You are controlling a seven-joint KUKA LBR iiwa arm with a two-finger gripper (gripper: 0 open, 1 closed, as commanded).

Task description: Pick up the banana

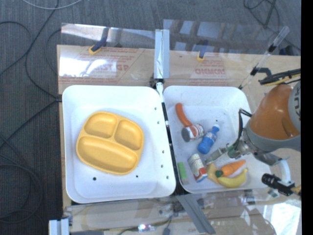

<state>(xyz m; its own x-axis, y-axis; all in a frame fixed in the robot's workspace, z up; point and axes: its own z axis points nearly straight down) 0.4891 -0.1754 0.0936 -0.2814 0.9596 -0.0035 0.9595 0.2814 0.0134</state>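
Pale wooden bench (73, 67) bearing two shallow white bins, left bin (68, 146) beside right bin (230, 94), rims touching.

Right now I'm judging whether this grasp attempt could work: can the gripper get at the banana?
Probably yes, but awkwardly. The banana lies near the gripper in the right bin, but the carrot rests on it and a can crowds its left end.

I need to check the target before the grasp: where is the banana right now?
The banana lies in the right bin, at its near right corner, just under the carrot and right of a small can.
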